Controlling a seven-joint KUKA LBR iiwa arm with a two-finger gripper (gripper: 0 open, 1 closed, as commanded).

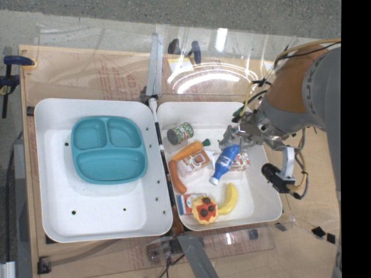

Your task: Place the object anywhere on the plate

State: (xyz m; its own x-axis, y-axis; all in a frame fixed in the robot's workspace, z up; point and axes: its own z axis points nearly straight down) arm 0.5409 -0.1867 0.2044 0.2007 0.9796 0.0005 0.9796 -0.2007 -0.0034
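A teal divided plate (108,149) lies in the left bin (52,207). The right bin (264,204) holds several toy foods. My gripper (233,136) hangs low over the right bin's upper right part, just above the top end of a blue bottle (224,164) that lies tilted beside a small white packet (242,162). Whether the gripper touches the bottle is hidden by the wrist.
Also in the right bin are a green can (180,133), a carrot (188,151), a sausage (176,176), a small carton (196,163), a banana (229,199) and a red-and-yellow toy (204,209). A metal divider (154,74) stands between the bins at the back.
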